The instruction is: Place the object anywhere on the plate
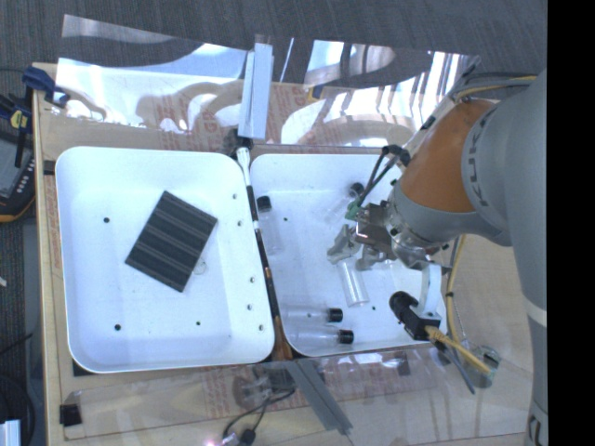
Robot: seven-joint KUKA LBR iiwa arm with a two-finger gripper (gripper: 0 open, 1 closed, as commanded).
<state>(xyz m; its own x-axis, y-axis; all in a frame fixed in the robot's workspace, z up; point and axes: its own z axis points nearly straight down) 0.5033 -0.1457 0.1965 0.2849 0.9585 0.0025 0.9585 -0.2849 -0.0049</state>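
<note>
A dark ridged rectangular plate [172, 241] lies tilted in the middle of the left bin [84, 333]. In the right bin [297, 179] my gripper [355, 252] hangs low and open, fingers spread over the upper end of a clear plastic tube [354, 287] that lies on the bin floor. The tube's far end sticks out below the fingers; nothing is lifted. Two more clear tubes with black caps [318, 316] [323, 338] lie near the front wall of the right bin.
A small black-capped vial [263, 205] sits by the right bin's left wall, close to the divider between the bins. Another small dark item [357, 190] lies just behind the gripper. The arm [465, 175] covers the right bin's right side.
</note>
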